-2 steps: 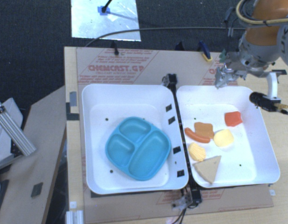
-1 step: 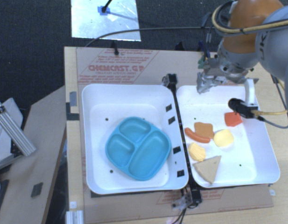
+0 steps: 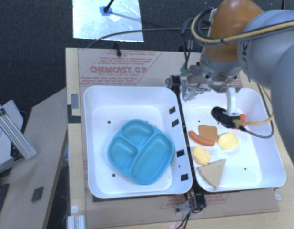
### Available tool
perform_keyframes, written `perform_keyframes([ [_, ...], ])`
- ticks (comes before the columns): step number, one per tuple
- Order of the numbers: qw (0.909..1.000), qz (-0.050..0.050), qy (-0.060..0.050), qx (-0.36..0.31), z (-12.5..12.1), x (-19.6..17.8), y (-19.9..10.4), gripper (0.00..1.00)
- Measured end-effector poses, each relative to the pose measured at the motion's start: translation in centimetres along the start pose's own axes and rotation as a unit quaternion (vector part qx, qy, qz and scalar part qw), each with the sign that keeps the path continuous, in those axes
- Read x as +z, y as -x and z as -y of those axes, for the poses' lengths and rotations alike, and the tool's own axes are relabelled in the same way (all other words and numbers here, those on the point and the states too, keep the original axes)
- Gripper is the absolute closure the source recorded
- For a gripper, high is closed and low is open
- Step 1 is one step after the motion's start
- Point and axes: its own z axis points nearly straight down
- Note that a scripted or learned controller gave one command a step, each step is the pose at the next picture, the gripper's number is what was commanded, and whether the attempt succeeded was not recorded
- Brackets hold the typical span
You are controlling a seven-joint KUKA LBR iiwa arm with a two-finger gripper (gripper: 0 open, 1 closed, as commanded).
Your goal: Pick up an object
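Five toy food pieces are gathered in the right bin (image 3: pixel 275 175), in the half nearer the wall shared with the left bin. A red-orange sausage (image 3: pixel 200 138) is laid at a slant, with a brown toast slice (image 3: pixel 209 131) touching it on its far side. A round pale-yellow piece (image 3: pixel 228 140) is set just beside the toast, to the right. A ridged yellow chip (image 3: pixel 200 154) is found just in front of the sausage. A tan wedge (image 3: pixel 212 172) is placed nearest the front rim, touching or almost touching the chip.

The gripper (image 3: pixel 188 95) is held above the far left corner of the right bin, close to the shared wall and apart from the food pieces. Whether it is open or closed cannot be told from this view. The grey arm with its orange band (image 3: pixel 232 18) is seen reaching in from the right.

The left bin (image 3: pixel 99 99) is occupied by a blue divided plate (image 3: pixel 141 151), which is laid flat and turned at an angle. Both bins are borne by a brown board printed with red lettering (image 3: pixel 119 63). A shiny silver sheet (image 3: pixel 106 13) is laid on the dark surface beyond the board.
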Motion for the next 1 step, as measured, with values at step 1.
perform_keyframes([
  [1, 1.0, 0.0, 0.0, 0.0, 0.81, -0.54, -4.87, 1.0],
])
